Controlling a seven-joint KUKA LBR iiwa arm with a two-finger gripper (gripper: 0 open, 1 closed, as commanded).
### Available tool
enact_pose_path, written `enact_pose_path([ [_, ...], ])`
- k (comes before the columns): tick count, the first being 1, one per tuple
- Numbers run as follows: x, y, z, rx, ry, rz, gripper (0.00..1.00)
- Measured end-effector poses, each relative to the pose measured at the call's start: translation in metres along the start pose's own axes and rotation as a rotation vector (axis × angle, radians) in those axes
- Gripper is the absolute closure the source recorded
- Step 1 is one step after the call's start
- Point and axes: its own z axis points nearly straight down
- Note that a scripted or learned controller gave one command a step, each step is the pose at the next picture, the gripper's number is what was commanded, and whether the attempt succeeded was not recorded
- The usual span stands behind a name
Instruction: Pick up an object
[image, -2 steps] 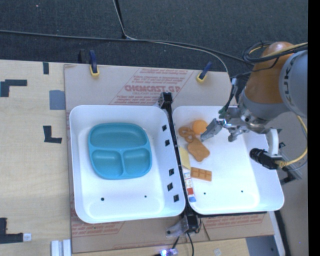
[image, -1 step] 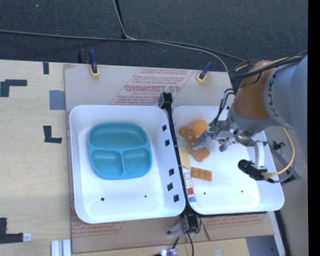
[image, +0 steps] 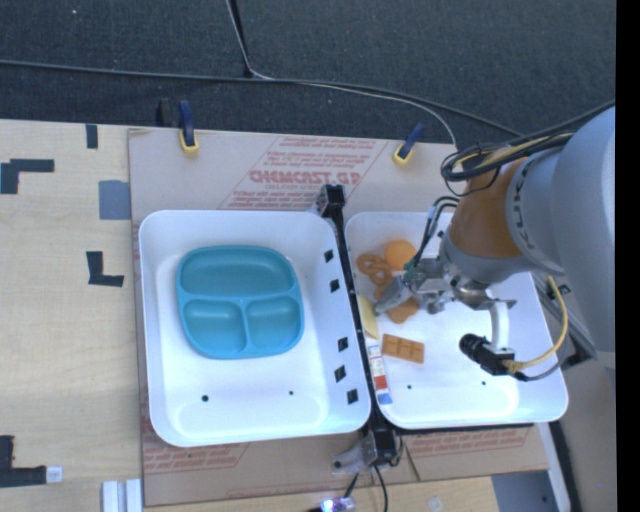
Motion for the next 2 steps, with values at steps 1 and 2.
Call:
enact_pose_path([
  [1,0.0,0.001,-0.013,-0.002,-0.001,0.0,1.0],
  [2,-0.002,0.011,-0.061,-0.003,0.002,0.0,1.0],
])
